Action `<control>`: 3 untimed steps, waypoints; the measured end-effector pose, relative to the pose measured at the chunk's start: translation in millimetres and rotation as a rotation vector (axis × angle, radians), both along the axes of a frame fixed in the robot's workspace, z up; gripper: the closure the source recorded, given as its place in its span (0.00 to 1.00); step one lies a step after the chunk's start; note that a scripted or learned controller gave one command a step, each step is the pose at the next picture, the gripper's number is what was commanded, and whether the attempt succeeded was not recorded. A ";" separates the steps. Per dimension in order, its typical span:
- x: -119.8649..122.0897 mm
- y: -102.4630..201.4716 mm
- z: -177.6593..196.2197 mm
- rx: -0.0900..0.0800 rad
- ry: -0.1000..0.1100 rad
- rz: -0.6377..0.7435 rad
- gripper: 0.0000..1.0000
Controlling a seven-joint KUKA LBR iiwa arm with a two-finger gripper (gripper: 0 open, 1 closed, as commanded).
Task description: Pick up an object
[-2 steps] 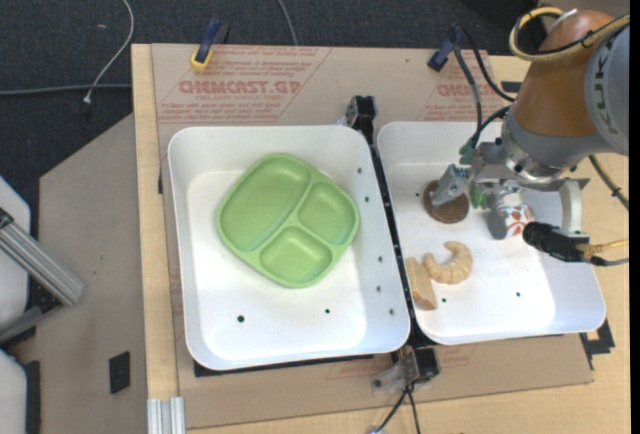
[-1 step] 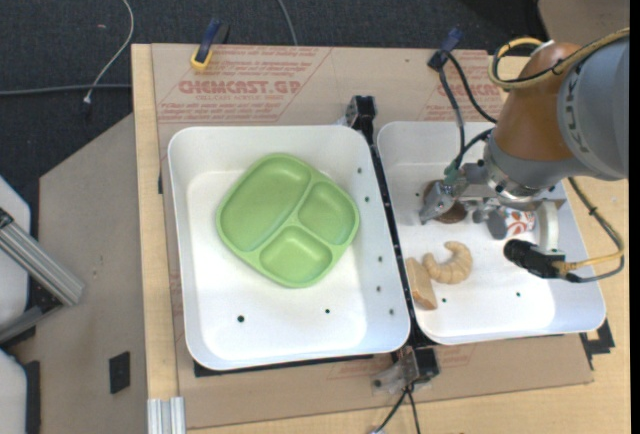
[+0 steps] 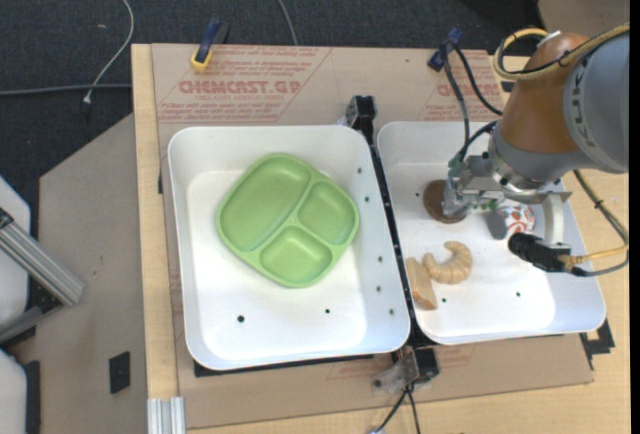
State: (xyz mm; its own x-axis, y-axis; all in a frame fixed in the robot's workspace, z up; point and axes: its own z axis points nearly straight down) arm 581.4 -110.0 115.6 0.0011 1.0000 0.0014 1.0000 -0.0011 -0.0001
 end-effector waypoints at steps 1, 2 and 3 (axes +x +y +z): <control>0.5 -1.5 64.5 -0.003 -0.007 0.002 1.00; 12.1 1.1 120.9 -0.003 -0.008 0.003 1.00; 12.9 1.2 138.3 -0.002 -0.004 0.002 1.00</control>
State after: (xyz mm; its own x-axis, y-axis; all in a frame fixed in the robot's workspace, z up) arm 594.3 -108.8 253.9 -0.0013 1.0000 -0.0007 1.0000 0.0013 0.0043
